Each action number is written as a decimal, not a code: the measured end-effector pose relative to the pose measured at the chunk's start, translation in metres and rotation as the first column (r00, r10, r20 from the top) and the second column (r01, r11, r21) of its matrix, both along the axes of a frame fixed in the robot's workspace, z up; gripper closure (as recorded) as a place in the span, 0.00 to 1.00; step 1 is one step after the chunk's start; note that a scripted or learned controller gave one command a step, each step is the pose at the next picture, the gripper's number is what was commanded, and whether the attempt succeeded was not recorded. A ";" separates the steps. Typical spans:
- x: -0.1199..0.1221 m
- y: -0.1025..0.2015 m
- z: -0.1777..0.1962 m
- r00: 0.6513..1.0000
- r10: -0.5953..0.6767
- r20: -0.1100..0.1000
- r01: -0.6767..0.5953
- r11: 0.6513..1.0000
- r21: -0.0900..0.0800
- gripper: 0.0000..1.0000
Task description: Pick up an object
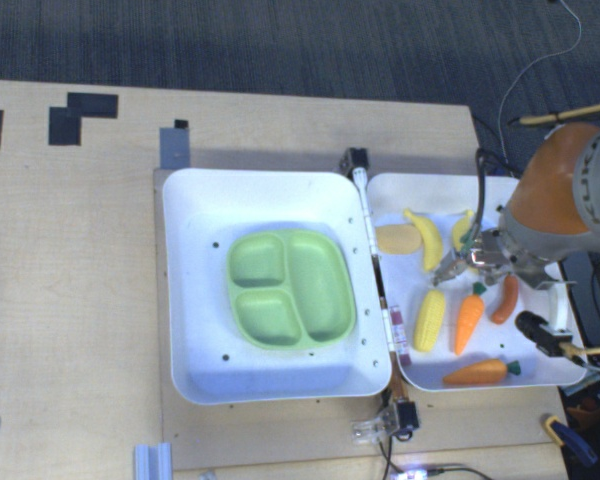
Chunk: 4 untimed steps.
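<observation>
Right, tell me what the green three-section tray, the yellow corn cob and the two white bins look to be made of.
Green divided tray: likely moulded plastic, smooth and matte, one even colour with rounded compartment edges.
Yellow corn cob: probably toy plastic, uniform bright yellow; surface detail too small to tell.
Left white bin and right white bin: seemingly thin formed plastic, slightly glossy, with soft rounded corners and lips.

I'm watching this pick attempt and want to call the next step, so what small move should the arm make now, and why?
Probably a short descent straight down. The end effector hovers in the right bin with nothing visibly between its fingers, just above the corn cob and beside the upright carrot and the banana. Lowering onto the corn looks like the closest grasp.
</observation>
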State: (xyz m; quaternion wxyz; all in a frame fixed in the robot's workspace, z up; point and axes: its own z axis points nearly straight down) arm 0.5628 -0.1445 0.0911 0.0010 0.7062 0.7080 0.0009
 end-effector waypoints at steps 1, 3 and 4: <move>0.001 0.001 0.011 1.000 0.002 0.003 -0.002 1.000 0.000 1.00; 0.019 0.037 -0.004 1.000 0.002 0.004 -0.002 1.000 0.001 0.00; 0.021 0.037 0.008 1.000 0.004 0.010 -0.004 1.000 0.000 1.00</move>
